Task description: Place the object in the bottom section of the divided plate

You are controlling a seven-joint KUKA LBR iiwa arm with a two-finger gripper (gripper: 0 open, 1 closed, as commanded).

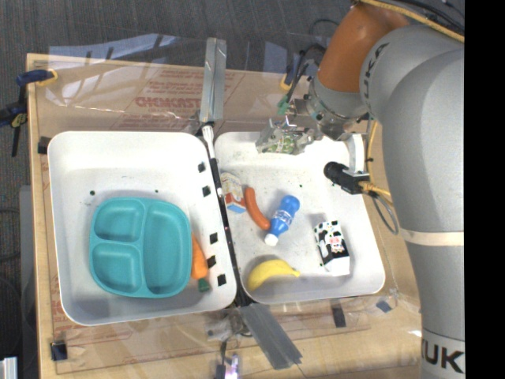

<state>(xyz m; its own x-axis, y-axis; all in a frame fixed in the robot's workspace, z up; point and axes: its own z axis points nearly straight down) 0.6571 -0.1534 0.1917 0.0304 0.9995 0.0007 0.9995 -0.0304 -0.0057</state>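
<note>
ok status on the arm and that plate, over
End effector at right bin's far edge, grip unclear. Teal divided plate in left bin, sections bare. Carrot lies against plate's right rim.

gripper (288, 136) at right bin's (371, 283) far edge: tip is a blurry clutter, can't tell jaw state or whether anything's in it. carrot (199, 263) partly tucked under the divided plate's (140, 245) right rim. hot dog (256, 208) upper end overlaps a small packet (231, 192), label unreadable. arm (426, 133) cut off by top and bottom edges. desk (118, 93) front-left corner out of frame.
</note>
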